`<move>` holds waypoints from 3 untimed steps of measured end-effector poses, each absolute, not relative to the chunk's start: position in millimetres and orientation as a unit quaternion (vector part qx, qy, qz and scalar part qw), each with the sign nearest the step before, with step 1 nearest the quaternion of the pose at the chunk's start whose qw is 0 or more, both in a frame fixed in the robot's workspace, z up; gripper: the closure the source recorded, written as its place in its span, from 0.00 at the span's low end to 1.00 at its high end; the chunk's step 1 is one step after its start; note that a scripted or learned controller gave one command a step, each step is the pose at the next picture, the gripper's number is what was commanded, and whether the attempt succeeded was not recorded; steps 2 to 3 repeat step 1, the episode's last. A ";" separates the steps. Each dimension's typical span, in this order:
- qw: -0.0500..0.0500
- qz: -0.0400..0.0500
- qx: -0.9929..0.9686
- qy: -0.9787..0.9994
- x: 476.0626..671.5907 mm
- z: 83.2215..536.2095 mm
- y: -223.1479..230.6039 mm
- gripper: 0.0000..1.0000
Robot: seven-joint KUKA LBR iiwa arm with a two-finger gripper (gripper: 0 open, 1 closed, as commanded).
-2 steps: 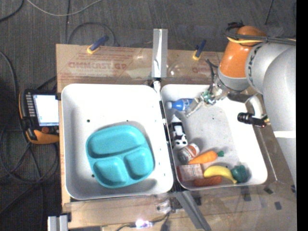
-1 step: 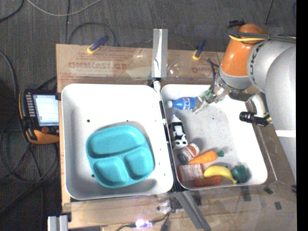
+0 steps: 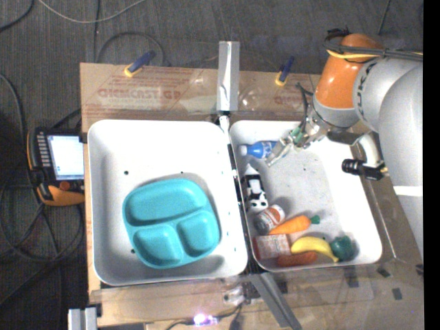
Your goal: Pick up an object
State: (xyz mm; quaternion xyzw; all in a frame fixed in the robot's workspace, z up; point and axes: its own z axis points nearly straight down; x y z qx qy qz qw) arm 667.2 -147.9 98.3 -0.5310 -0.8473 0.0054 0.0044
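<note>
One fixed camera high above the bench (image 3: 158,91), tilted down; left bin (image 3: 103,205) at nine o'clock, right bin (image 3: 323,184) at three, arm (image 3: 385,95) entering around two.

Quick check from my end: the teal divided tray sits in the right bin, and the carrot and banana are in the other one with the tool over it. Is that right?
Not quite. The camera view shows the teal divided tray in the left bin. The carrot and banana lie in the right bin, with the tool over that bin's far end.

Turquoise divided tray (image 3: 172,222) in white left bin (image 3: 103,184); orange carrot (image 3: 291,225), yellow banana (image 3: 313,245), black-and-white cow figure (image 3: 256,193) in white right bin (image 3: 323,177).
</note>
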 end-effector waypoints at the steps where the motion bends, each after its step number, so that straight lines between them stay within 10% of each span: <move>1: 0.003 0.004 -0.517 -0.856 667.7 89.4 -152.9 0.00; 3: 0.003 0.004 -0.517 -0.856 667.7 89.4 -152.9 0.00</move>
